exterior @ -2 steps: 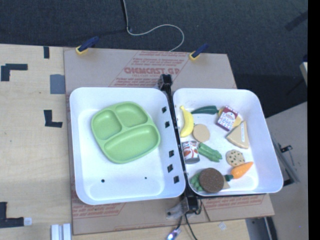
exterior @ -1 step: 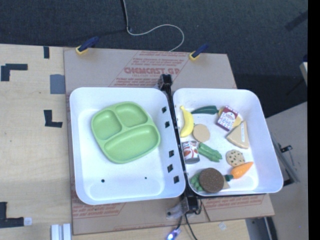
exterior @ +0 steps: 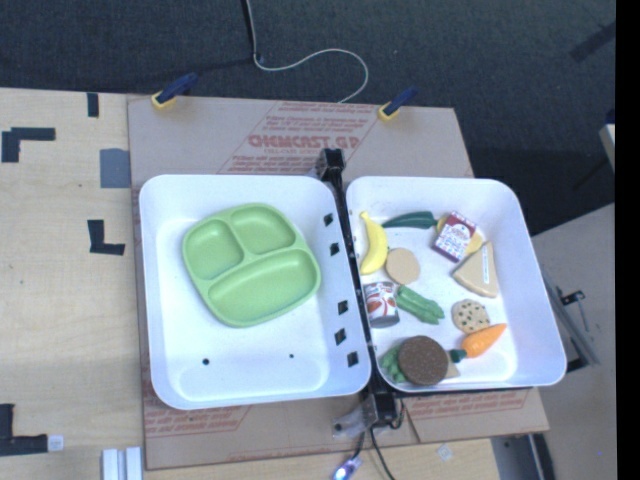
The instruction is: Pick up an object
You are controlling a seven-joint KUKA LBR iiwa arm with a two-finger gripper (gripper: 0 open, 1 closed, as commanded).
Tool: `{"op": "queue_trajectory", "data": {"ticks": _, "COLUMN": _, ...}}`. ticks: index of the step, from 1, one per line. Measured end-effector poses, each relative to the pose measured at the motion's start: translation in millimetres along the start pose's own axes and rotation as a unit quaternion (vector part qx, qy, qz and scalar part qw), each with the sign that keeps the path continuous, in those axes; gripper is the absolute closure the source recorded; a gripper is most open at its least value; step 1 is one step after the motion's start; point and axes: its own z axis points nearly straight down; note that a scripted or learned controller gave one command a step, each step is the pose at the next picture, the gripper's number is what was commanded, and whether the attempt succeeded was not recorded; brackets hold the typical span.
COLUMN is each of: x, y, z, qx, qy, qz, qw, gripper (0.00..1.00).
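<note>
Neither the pose of the grey arm with its orange band nor the state of its two-finger gripper can be told at this moment.
</note>
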Motion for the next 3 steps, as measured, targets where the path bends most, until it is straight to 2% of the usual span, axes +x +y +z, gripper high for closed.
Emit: {"op": "queue_trajectory", "data": {"ticks": 3, "x": 1.4, "y": 1.6, "z": -31.0, "qx": -0.002, "qy": 0.000, "qz": -0.001, "qw": 1.0000, "gripper": 1.00}}
